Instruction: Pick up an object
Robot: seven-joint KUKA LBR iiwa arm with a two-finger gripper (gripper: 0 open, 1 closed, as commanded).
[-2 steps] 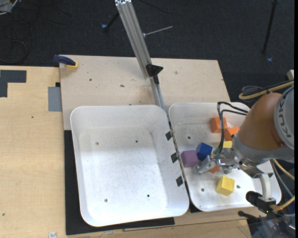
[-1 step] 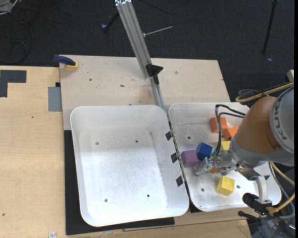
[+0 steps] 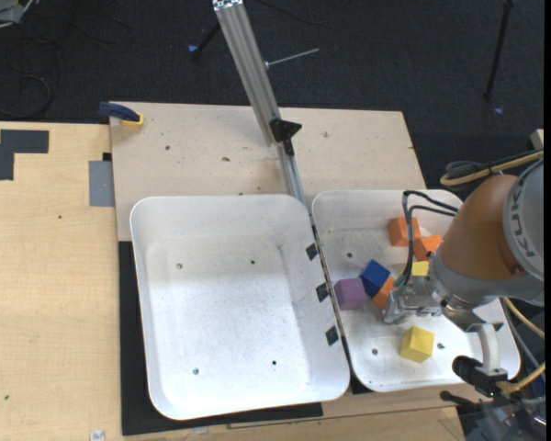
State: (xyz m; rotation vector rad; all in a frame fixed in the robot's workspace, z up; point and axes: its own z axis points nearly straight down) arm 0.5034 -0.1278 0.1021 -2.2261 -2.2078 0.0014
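White bins (image 3: 156,246), two, right one with six blocks, end effector (image 3: 397,309) among them, grip unclear

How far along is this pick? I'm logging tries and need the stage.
Done: the arm has reached into the right bin, with the gripper down among the blocks, beside the blue block and purple block. In hand: nothing visibly held; its fingers are too unclear to judge. Left: grasp and lift. The yellow block and orange blocks lie untouched in the bin.
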